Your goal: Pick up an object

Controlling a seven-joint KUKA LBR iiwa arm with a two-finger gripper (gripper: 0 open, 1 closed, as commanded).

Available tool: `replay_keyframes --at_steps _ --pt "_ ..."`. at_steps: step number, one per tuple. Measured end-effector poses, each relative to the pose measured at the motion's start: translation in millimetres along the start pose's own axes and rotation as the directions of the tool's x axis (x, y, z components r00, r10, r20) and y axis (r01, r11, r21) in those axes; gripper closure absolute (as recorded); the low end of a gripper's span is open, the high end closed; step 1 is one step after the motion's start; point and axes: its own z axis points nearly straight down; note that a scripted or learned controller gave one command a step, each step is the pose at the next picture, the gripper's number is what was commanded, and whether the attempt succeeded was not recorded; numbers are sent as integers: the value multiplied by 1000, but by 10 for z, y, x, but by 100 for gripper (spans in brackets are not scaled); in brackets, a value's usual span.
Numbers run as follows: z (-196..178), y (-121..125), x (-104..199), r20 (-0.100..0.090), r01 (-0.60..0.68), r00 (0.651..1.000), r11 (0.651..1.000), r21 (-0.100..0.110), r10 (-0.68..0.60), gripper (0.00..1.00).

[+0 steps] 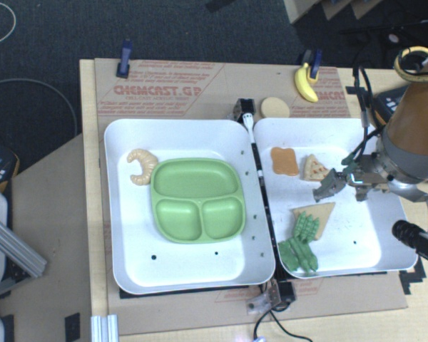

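My gripper (344,186) hangs over the right bin (364,251), its two dark fingers spread apart with nothing between them, so it is open. Just left of it lies a small pizza-like wedge (314,167), and beside that an orange-brown slice of toast (284,161). Below the gripper sits a tan wedge (317,211), touching a green leafy vegetable (301,245) near the bin's front left corner. A pale croissant (142,166) rests in the left bin (121,212).
A green divided plate (198,198) takes up the middle of the left bin. Outside the bins, on the cardboard at the back, lie a yellow banana (306,84) and a round beige disc (274,107). Cables and the arm's body crowd the right side.
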Motion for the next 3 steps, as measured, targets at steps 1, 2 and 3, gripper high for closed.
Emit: replay_keyframes --at_steps 1,2,3 --pt "1035 -82 -152 -2 -2 1000 1000 5 2 0" --pt "1549 -50 -448 -4 -1 1000 1000 -4 1 0" --pt "1536 -51 -431 0 -1 1000 1000 -5 1 0"
